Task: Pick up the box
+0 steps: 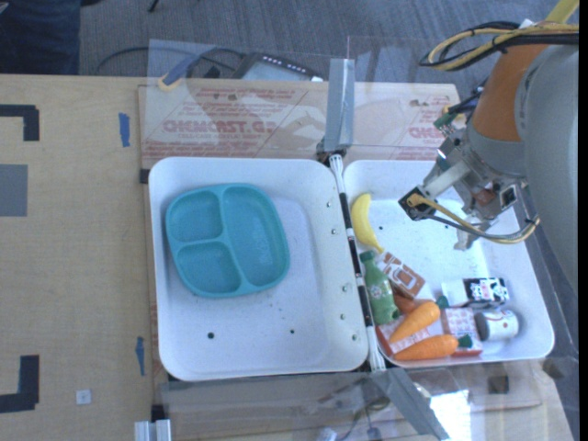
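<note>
The small orange-and-white cardboard box [401, 275] lies flat and askew in the right-hand white bin [419, 248], tucked against the green plastic bottle [378, 288]. The gripper [470, 223] hangs over the bin's far half, clear of the box. Whether it is spread or clenched, nobody can tell.

You have one fixed camera, set above the bench [73, 274] and looking down at a slant, so grey floor [276, 7] shows along the top of the frame, beyond the pincer [467, 232]. It stands far enough back to take in both bins whole: the right bin [432, 255] lies under the pincer and the left bin [303, 320] beside it, away from the arm [542, 108], which enters at the frame's right.
</note>
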`<state>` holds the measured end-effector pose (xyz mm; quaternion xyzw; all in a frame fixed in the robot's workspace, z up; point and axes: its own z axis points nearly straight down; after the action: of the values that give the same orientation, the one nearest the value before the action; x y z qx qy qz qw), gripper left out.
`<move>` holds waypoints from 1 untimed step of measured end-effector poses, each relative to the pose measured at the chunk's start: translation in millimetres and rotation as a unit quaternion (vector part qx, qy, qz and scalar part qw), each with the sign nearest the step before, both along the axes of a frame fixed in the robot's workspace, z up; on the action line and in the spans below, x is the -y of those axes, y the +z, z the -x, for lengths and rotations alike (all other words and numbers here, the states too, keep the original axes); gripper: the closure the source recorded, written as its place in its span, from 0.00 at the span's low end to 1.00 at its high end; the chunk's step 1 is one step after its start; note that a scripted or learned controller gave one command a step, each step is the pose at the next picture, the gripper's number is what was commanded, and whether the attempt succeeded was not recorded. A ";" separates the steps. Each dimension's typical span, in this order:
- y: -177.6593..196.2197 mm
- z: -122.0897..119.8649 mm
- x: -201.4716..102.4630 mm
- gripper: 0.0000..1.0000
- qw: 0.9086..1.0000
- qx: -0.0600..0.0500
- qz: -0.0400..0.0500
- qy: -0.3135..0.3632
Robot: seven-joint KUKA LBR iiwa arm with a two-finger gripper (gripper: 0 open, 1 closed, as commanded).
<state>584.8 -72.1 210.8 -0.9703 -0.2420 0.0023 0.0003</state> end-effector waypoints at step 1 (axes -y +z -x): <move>-39.0 -46.0 -19.3 0.00 1.000 -0.012 0.000 0.002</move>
<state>630.8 -52.9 171.8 -0.9697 -0.2440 0.0141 0.0033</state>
